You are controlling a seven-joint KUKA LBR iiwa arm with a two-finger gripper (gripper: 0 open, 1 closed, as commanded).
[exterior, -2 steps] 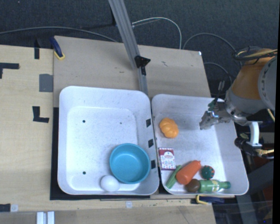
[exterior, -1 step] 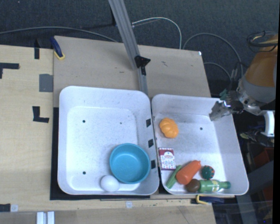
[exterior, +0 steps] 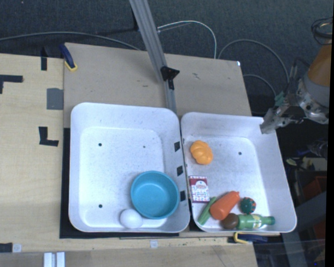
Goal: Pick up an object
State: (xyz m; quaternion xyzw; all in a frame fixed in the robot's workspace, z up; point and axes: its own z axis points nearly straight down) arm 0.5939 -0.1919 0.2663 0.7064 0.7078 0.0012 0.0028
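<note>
Looking down on the worktop [exterior: 131, 74], you have the hand [exterior: 269, 123] hovering at the upper right corner of the right bin [exterior: 249, 133], just over its rim, carrying nothing. Whether it is spread or closed you cannot tell from this slant, so check that before you commit to a descent.

Your choices sit well apart from it. An orange lumpy toy [exterior: 201, 152] lies alone in the upper left part of the right bin, with bare floor all around it. Lower down, a small red card packet [exterior: 199, 189] lies near the left wall, and a crowd fills the bottom right corner: a carrot [exterior: 223, 205], a red and green ball [exterior: 247, 205] and a green bottle [exterior: 252, 221], the carrot apparently touching its neighbours. In the left bin [exterior: 101, 133] a blue bowl [exterior: 154, 194] sits near the bottom edge with a white ball [exterior: 130, 217] just beside it.

I would judge the orange toy your safest target: nothing crowds it, so you can come straight down. Centre over it first, then lower, and close only once it lies squarely within reach. Avoid the corner cluster, where a nudge would likely scatter things or wedge them against the wall. The flat packet would probably be hard to pinch.
</note>
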